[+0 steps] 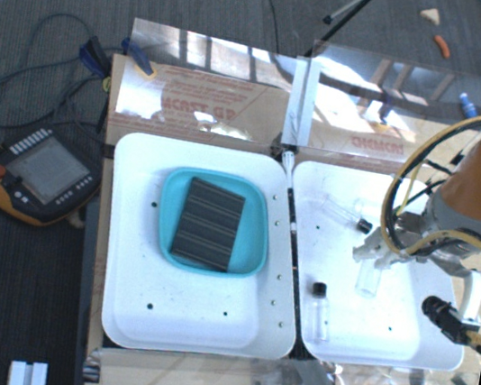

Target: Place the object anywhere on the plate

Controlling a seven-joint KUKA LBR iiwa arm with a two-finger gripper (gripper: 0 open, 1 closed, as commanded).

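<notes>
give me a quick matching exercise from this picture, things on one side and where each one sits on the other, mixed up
Things:
1. dark ribbed block
2. teal plate
3. small clear vial
4. handheld controller

Places:
a. on the floor, left of the bench
b. in the right bin, near its left wall
c. in the left bin
d. lying on the plate

Pairs: 1-d, 2-c, 3-b, 4-a
</notes>
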